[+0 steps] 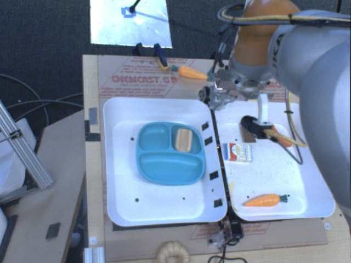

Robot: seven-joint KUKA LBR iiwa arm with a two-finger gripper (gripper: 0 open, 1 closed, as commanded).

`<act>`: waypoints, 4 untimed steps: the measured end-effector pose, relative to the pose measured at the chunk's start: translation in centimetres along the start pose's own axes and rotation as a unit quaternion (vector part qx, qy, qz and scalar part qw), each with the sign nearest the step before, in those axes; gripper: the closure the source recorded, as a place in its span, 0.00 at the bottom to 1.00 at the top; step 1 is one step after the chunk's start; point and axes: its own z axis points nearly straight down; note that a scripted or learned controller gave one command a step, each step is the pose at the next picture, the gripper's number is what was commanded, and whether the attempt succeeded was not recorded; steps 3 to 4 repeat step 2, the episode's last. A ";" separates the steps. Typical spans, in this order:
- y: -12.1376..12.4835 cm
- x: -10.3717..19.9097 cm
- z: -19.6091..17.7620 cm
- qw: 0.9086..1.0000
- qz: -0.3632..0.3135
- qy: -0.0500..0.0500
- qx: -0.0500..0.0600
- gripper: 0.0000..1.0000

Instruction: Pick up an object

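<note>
My gripper [215, 96] hangs over the far end of the divider between the two white bins, under the grey arm with its orange band. A small white box with red and blue print [239, 152] lies in the right bin [307, 193], near the divider. An orange toy carrot [264, 200] lies along that bin's near edge. In the left bin [118, 147] sits a blue divided plate [164, 160] with a tan block [183, 140] in its upper right compartment. Nothing shows between the gripper's tips.
A second orange carrot [191, 73] lies on the cardboard sheet behind the bins, next to a blue clamp [160, 54]. A shiny square panel [129, 15] lies farther back. A tan side table [55, 169] stands to the left.
</note>
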 end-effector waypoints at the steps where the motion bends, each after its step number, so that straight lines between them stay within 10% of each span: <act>1: 0.6 1.1 -0.3 1.000 -0.003 0.001 -0.001 1.00; 4: 0.2 0.6 -1.9 1.000 -0.001 0.001 -0.001 1.00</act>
